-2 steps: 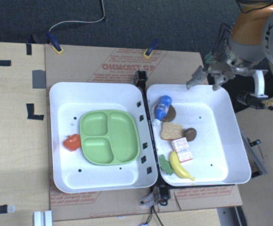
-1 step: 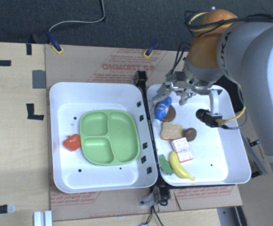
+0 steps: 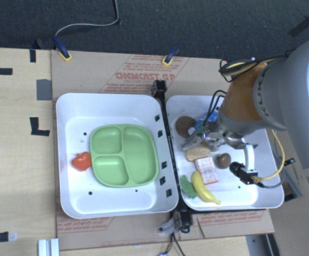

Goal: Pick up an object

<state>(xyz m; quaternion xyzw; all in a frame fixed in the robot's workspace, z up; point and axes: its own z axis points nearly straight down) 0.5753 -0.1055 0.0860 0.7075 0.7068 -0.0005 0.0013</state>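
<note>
Right bin (image 3: 266, 196) crowded; far-right corner open. Hand (image 3: 207, 137), grip state unclear, just above tan block (image 3: 198, 153), beside brown disc (image 3: 185, 125).

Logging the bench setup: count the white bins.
2. The left bin holds a green divided plate and a red item; the right bin sits beside it, under the arm.

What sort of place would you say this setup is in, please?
Probably a robotics lab test bench: two white bins are clamped on cardboard, a grey and orange arm reaches into the right one, and toy foods such as a banana lie there beside a green divided plate.
</note>
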